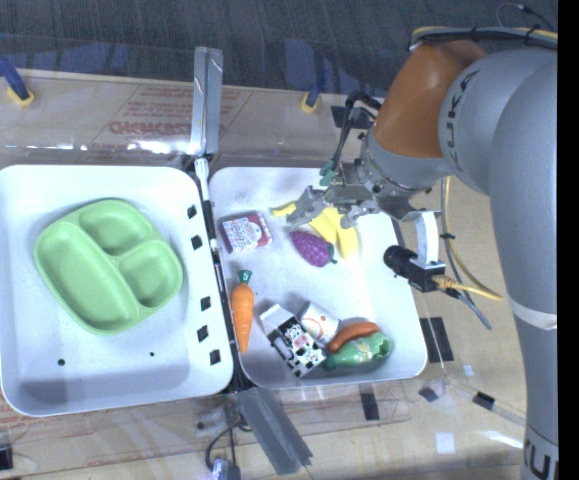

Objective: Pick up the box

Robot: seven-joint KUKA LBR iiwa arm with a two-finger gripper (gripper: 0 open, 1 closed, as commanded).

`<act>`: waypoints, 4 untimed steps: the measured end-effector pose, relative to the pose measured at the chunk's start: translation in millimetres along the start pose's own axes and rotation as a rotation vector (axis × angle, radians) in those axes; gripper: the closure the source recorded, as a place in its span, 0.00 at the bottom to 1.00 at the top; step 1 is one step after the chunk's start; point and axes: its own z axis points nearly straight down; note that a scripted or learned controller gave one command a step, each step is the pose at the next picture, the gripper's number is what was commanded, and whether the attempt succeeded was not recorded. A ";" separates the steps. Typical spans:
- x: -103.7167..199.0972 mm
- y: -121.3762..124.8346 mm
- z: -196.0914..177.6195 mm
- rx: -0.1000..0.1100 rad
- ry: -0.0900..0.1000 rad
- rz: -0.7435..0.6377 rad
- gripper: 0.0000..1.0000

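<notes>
- The box, small and white with a black cow-spot print, is lying tilted near the front rim of the right bin, untouched and not lifted.
- It is touching or just beside a green-and-orange toy vegetable on its right; a carrot is sitting just left of it, apart from it.
- The hand is hanging over the back half of the same bin, well apart from the box, above a yellow banana-like piece and a purple grape bunch.
- Its fingers look slightly spread, with nothing between them; low confidence, since the tips are small and partly lost against the clutter.
- A pink packet is lying left of the hand, near the divider between the bins.
- The left bin is holding a green divided plate; not part of this task.
- Progress, as a judgement: nothing is done yet; approach, grasp and lift are all left.
- The hand is needing to travel toward the front of the bin and come down on the box.
- Risk: the box is crowded by the toy vegetable, so the fingers may be catching the neighbour or nudging the box against the rim.
</notes>
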 end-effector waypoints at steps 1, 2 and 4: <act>14.2 29.4 112.0 -0.014 -0.003 -0.004 0.00; 31.3 11.8 112.1 -0.012 -0.003 0.015 0.00; 10.9 -34.3 111.4 -0.003 -0.001 -0.208 0.00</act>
